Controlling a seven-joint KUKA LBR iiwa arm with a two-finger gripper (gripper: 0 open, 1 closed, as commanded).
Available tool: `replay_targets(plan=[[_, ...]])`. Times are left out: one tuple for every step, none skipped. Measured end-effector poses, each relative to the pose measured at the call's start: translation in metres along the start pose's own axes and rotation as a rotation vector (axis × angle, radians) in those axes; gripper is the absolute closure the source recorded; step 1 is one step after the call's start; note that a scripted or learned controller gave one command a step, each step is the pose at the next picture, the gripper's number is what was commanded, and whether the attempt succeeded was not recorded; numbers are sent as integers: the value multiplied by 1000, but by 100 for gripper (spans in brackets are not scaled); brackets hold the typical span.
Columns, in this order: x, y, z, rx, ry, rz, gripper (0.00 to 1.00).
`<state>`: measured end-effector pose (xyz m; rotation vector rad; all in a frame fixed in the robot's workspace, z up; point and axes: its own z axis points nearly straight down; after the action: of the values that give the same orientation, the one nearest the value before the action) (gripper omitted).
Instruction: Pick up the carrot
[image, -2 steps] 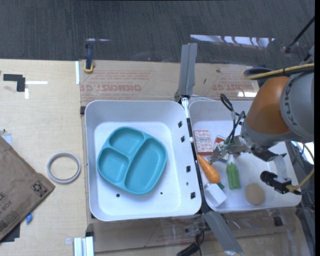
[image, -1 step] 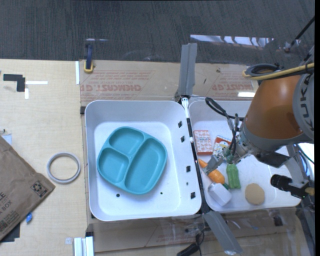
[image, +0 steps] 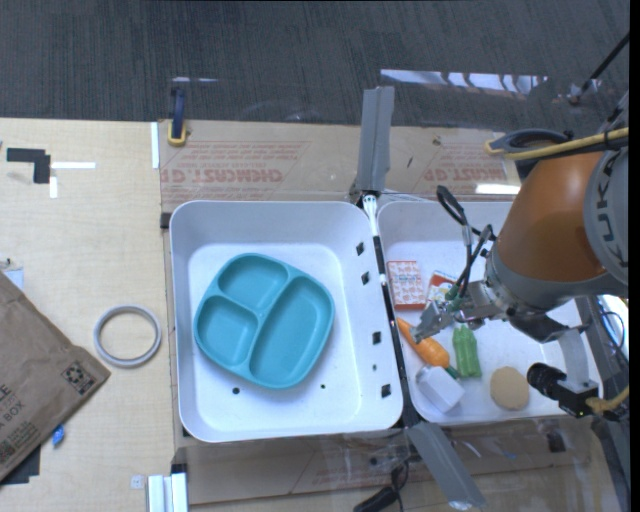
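Note:
The orange carrot (image: 431, 351) lies slanted in the left part of the right bin (image: 560, 415), running from near the bin's left wall down toward a green vegetable (image: 466, 353). My gripper (image: 437, 322) hangs directly over the carrot's middle, very close to it or touching it, and its metal tip hides part of the carrot. The arm's orange band (image: 555, 225) fills the bin's upper right.
A teal divided plate (image: 263, 318) sits in the left bin (image: 190, 380). The right bin also holds a red-and-white packet (image: 404, 283), a white cup (image: 438, 389) and a tan round piece (image: 510, 388). A tape ring (image: 127, 334) lies on the bench at left.

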<state>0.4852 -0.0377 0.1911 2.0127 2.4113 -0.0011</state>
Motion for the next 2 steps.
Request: replay_targets(plan=[[14, 32, -59, 1, 0, -135, 0], [14, 33, -67, 2, -1, -136, 100]])
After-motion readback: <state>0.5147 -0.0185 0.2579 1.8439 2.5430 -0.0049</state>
